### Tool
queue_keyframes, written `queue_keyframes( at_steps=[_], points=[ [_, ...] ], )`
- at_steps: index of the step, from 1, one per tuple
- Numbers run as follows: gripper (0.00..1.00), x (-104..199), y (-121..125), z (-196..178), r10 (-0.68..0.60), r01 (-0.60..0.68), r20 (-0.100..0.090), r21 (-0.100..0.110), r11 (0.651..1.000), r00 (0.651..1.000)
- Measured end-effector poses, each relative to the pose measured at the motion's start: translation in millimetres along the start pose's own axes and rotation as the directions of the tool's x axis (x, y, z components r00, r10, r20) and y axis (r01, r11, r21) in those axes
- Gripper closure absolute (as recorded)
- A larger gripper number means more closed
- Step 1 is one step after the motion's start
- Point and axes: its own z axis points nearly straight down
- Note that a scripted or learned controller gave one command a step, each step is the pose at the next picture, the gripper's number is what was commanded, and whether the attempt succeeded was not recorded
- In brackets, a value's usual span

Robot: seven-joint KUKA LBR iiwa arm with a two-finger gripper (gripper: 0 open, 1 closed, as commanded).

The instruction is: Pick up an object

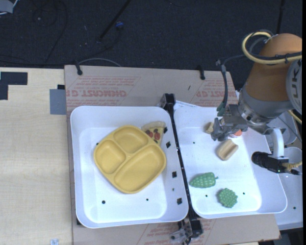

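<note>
Jaws (223,130) low over right bin (275,200), upper left part; open or closed, can't tell. Tan block (227,149) just below, w/ small tan piece (209,127) at left. Green pepper (203,180) & green broccoli (227,197) nearer front. Left bin (86,208): yellow divided tray (130,158), pizza slice (154,131) at its upper right edge.
</note>
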Motion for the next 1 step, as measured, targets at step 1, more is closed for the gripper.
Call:
queue_keyframes(
  at_steps=[1],
  points=[
    [1.0, 58.2, 2.9, -4.4, -0.002, 0.002, 0.0, -0.001, 1.0, 1.0]
  ],
)
